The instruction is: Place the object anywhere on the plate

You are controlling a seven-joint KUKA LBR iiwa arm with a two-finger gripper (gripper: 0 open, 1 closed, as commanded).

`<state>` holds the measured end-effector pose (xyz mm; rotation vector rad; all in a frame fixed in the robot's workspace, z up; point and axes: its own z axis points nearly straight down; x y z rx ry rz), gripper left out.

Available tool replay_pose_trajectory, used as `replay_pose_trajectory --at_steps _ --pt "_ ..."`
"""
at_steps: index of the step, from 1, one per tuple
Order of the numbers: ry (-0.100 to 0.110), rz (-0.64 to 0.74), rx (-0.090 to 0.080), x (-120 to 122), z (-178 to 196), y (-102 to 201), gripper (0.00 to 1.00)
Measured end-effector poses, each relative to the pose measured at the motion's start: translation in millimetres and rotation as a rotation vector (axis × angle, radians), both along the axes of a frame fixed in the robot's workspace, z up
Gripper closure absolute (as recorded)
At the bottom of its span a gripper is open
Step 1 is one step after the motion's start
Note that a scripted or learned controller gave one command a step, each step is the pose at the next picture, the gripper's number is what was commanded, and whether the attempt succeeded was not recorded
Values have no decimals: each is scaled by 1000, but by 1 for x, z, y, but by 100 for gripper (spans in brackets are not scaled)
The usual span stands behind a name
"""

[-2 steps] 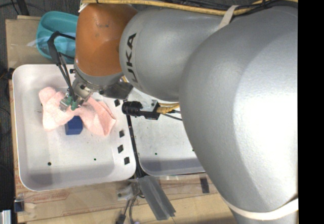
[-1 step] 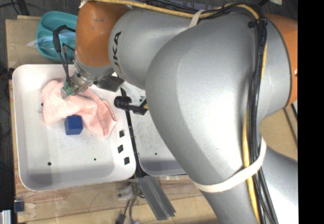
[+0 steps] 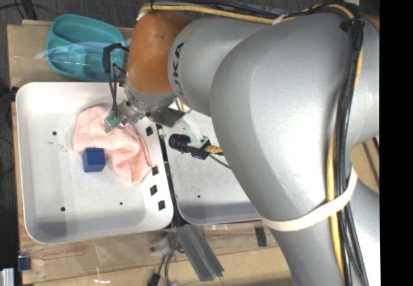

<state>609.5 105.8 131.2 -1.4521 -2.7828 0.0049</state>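
Teal scoop (image 3: 80, 46) behind white bins (image 3: 39, 214)

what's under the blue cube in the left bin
The blue cube sits on a crumpled pink cloth, which lies on the left bin floor. Whatever the cloth covers is hidden.

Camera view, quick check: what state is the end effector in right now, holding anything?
End effector: over the pink cloth in the left bin; open or shut cannot be told, the arm hides it. Blue cube lies apart on the cloth.
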Motion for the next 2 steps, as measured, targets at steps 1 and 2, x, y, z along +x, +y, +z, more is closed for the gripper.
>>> replay_pose_trajectory --at_steps 1,2 --pt "-2 -537 -1 23 -13 68 100" --pt "-5 -381 2 8 -37 16 100"
